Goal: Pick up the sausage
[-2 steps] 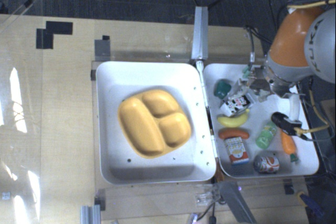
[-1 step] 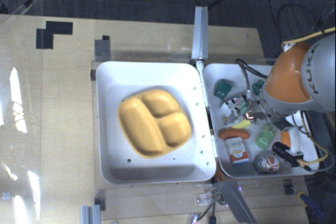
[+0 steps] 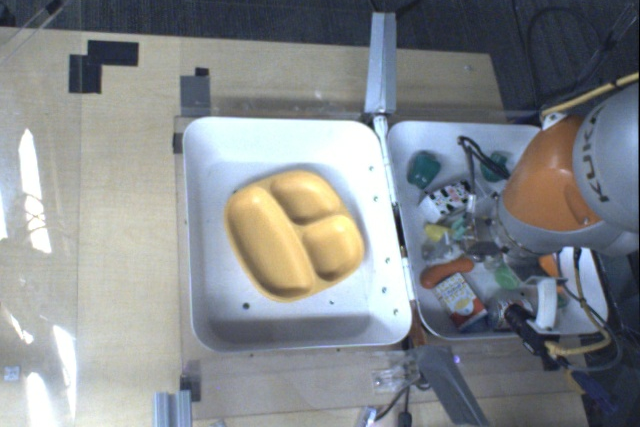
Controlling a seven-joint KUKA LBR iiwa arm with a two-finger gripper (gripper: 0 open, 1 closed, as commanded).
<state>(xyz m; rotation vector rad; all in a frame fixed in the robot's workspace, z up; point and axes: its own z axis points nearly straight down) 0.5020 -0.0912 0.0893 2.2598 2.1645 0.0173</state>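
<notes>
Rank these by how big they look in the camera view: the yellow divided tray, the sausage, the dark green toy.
1. Yellow divided tray, much the largest, in the left bin.
2. Sausage, orange-red, in the right bin.
3. Dark green toy. It looks close to the sausage in size, so that order is unsure.

left bin [image 3: 200,215]: big yellow tray [image 3: 293,233] hogs the middle, bare floor just round its edges
right bin [image 3: 400,165]: toys packed tight round the sausage [image 3: 446,269], arm [image 3: 565,185] looming above
</notes>
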